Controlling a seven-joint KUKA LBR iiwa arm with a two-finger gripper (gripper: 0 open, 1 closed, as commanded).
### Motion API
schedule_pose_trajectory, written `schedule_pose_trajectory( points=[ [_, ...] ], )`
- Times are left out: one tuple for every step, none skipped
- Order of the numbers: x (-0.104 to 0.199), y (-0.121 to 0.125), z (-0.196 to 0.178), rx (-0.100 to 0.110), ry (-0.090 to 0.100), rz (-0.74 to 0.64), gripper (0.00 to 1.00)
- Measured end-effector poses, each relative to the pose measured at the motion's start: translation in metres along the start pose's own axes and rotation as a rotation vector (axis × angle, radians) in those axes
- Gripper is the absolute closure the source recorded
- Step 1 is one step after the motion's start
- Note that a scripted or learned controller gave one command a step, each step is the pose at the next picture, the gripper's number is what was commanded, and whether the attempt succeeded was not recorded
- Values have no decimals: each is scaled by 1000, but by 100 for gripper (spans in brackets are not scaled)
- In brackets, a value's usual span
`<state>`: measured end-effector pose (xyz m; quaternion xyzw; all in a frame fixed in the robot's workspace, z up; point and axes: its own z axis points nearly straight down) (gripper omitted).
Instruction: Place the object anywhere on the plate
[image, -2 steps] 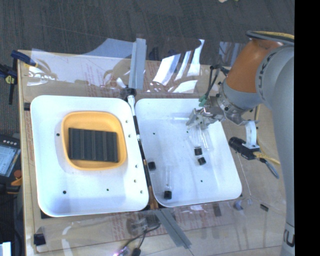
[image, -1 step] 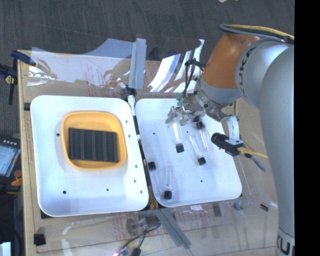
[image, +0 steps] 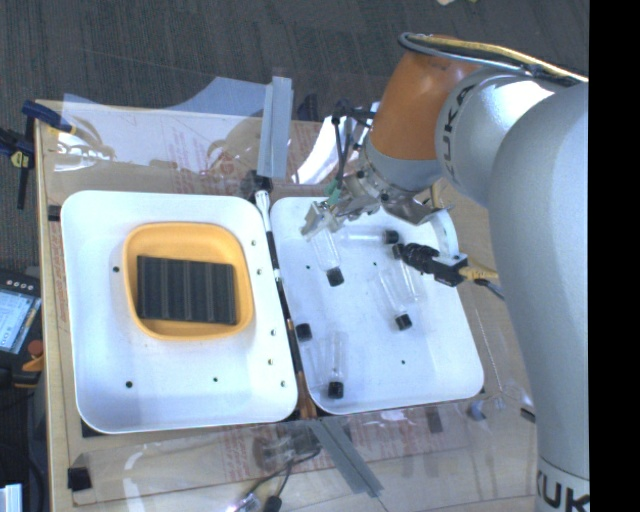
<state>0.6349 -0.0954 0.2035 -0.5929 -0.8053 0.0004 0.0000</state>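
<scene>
A yellow plate (image: 186, 247) with a dark ribbed insert lies in the left bin (image: 100, 360). In the right bin (image: 440, 365) lie several clear tubes with black caps: one (image: 331, 262) near the bin's upper left, one (image: 398, 295) in the middle, one (image: 335, 365) by the front edge and one (image: 366, 238) lying crosswise at the back. My gripper (image: 323, 216) hangs low over the right bin's back left corner, just above the upper end of the nearest tube. I see nothing held in it.
A small black piece (image: 303, 331) sits at the right bin's left wall. A black connector with a cable (image: 432, 260) hangs off the wrist over the right bin. The ridge between the bins (image: 278, 290) separates plate and tubes.
</scene>
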Motion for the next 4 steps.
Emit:
schedule_pose_trajectory(
  points=[
    [35, 25, 12, -1, 0, -120, 100],
    [68, 2, 12, 3, 1, -241, 100],
    [68, 2, 12, 3, 1, -241, 0],
    [151, 11, 2, 4, 2, -208, 0]
  ],
)
